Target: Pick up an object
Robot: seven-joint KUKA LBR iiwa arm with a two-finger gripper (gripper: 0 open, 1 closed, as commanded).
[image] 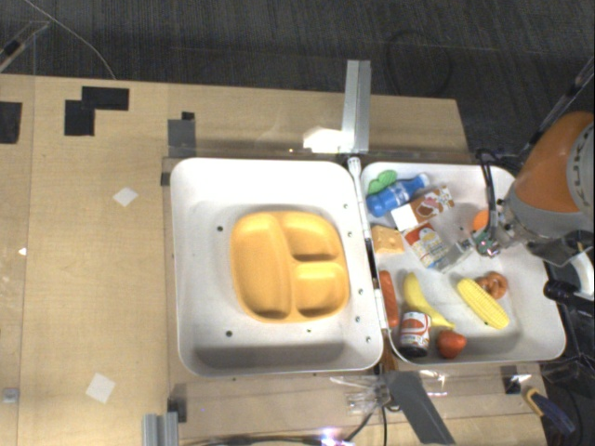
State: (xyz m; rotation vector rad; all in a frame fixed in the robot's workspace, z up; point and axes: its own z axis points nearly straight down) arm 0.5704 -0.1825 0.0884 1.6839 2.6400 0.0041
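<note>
The arm (558, 179) enters from the 3 o'clock edge of the camera view and reaches toward 9 o'clock. Its orange band (561, 161) bulges at about 2 o'clock of the frame's middle, with the grey wrist segment (544, 223) curving just beneath it, toward 5 o'clock of the band. From that wrist the gripper (485, 242) points toward 8 o'clock, low and slanted down, its dark tip showing small green and red marks. A thin cable (487, 189) runs from 12 o'clock down to the tip.

Single fixed camera above bench (84, 277), looking down aslant on both bins (195, 249).
</note>
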